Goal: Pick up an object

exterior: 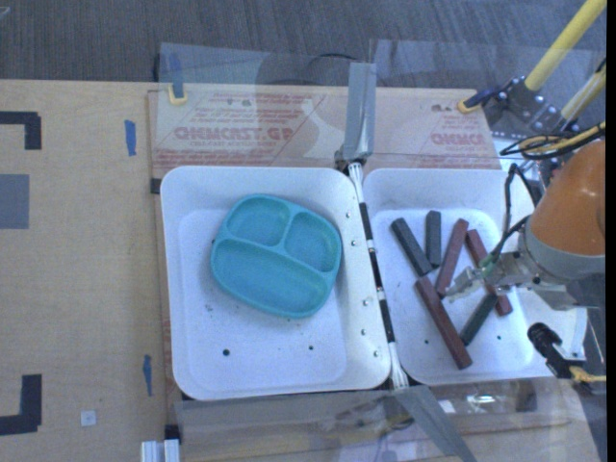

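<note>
The right bin (421, 369) holds several short sticks. Among them are a dark grey one (411, 245), a reddish-brown one (450, 256) and a long brown one (443, 322) lying slantwise. My gripper (484, 279) hangs low over the right part of this bin. It is right above where another reddish-brown stick (476, 246) and a dark green stick (477, 320) cross. The arm's grey wrist and orange band (577, 205) cover the bin's right edge. A turquoise divided plate (277, 255) lies in the left bin (192, 354).
A metal strip (361, 114) runs up from the wall between the two bins. Cables and yellow rods (563, 41) sit at the back right. The wooden bench (77, 258) stretches to the left of the bins.
</note>
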Robot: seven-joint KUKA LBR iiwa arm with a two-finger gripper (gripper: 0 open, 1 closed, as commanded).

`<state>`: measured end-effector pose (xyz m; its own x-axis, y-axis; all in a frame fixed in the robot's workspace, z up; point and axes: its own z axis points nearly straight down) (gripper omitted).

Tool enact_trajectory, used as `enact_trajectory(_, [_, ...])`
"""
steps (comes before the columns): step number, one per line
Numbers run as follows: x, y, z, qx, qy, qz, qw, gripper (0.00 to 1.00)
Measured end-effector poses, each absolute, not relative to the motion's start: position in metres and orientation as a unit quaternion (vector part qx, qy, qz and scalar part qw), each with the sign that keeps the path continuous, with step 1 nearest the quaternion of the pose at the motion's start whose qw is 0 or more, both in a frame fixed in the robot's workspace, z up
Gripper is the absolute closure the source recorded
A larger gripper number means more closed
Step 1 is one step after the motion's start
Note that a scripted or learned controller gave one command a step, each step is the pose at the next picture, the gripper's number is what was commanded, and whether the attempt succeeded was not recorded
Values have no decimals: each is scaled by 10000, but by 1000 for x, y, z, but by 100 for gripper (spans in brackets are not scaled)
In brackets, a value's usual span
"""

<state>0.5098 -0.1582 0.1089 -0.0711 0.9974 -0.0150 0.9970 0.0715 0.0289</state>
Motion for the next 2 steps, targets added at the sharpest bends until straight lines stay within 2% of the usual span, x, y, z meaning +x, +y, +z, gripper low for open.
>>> enact_trajectory(1, [507, -112, 100, 6802, 7327, 73, 209, 0])
enact_trajectory(2, [534, -180, 89, 7402, 6723, 41, 41, 0])
